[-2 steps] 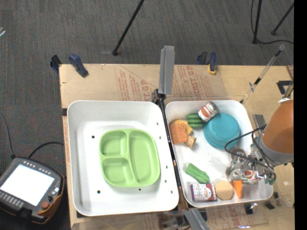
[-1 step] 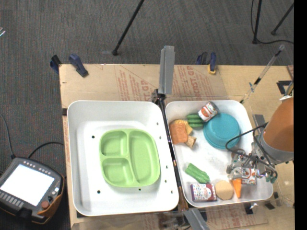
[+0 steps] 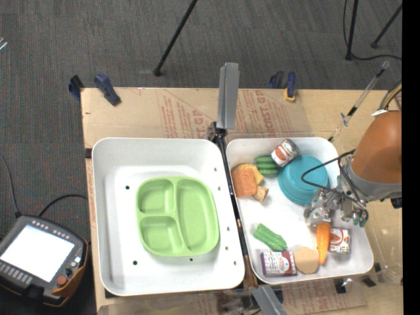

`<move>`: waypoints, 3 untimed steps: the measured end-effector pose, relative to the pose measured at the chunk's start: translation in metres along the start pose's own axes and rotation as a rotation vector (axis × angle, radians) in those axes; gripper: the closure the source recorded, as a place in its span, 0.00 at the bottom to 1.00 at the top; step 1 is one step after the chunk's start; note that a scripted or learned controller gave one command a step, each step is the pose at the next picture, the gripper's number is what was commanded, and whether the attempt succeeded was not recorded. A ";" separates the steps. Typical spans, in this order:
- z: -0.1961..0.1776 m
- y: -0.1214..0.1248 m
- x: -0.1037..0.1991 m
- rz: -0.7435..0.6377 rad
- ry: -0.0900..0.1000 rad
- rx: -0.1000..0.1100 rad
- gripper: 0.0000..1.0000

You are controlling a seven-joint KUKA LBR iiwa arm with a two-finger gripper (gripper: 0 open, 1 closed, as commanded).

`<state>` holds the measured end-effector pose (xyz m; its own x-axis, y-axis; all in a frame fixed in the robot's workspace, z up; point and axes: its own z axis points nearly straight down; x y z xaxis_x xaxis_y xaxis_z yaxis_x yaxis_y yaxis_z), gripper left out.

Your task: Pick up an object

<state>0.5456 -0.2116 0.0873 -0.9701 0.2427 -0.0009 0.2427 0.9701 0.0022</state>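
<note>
Probably the hand (image 3: 328, 210), its grip state unclear, targets the carrot (image 3: 323, 241) at lower right: light, stiff, smooth; grasp across its thick upper end.

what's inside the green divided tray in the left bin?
Nothing visible: all three compartments of the green tray show bare plastic. It lies flat in the left bin. What sits under the tray is covered, so that can't be told.
</note>
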 end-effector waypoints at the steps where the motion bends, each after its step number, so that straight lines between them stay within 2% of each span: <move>1: 0.001 -0.016 0.068 0.165 0.004 0.001 1.00; 2: 0.001 -0.017 0.068 0.510 0.003 0.001 1.00; 3: 0.002 -0.012 0.069 0.505 0.014 -0.005 0.00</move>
<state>0.4754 -0.2066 0.0855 -0.7315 0.6816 0.0154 0.6817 0.7316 0.0038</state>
